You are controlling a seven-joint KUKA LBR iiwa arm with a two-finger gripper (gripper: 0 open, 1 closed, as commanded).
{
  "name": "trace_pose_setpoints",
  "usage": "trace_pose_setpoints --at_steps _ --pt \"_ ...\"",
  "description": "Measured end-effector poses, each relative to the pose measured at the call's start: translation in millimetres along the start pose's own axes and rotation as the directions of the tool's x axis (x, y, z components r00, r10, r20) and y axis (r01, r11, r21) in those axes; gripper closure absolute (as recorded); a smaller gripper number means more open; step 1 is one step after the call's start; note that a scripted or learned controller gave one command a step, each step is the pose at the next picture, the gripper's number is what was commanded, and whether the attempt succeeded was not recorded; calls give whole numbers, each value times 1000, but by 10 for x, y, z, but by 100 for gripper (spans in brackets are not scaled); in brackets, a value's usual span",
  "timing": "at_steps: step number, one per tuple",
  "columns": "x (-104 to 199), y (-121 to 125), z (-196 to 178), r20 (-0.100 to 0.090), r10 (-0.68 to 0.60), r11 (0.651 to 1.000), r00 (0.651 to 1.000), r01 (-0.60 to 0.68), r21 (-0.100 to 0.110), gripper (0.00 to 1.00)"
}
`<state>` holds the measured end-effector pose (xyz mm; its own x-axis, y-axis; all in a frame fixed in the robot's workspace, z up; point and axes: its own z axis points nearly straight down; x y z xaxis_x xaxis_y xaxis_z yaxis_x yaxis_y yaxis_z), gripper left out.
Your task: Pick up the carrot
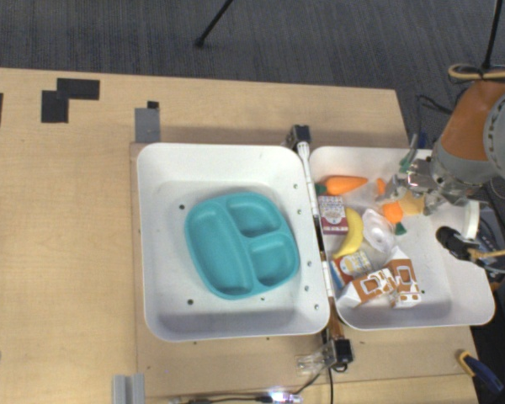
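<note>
Bins: we count two, side by side, a left bin [156, 225] and a right bin [463, 293].
Tray: one teal tray [241, 242] with three compartments, lying in the left bin.
Carrot: one carrot [346, 185], in the far left part of the right bin, close to the divider between the bins.
Banana: one banana [352, 232], nearer us than the carrot, beside a small carton [330, 214].
Other clutter: one clear plastic piece [377, 229], one brown-and-white printed packet [389, 283], one small orange thing [392, 212] by the arm's end (we cannot tell what it is).
Arm: one arm [475, 129], coming in over the right bin's far right corner.
Gripper: we see the gripper [414, 180] low over the bin's far side; whether it is released or clenched we cannot tell (metal parts blur together there).
Carrot versus gripper: the carrot lies to the left of the gripper, near it but apart, with nothing of the gripper touching it.
Carrot axis: long axis runs roughly left to right across the view, thick end toward the left, tapering toward the gripper.
</note>
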<state>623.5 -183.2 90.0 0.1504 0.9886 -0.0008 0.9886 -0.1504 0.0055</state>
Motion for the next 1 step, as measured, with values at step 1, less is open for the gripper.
trace_pose_setpoints --at_steps 1 --pt "15 29 -138 1 -7 1000 1000 7 -7 100"
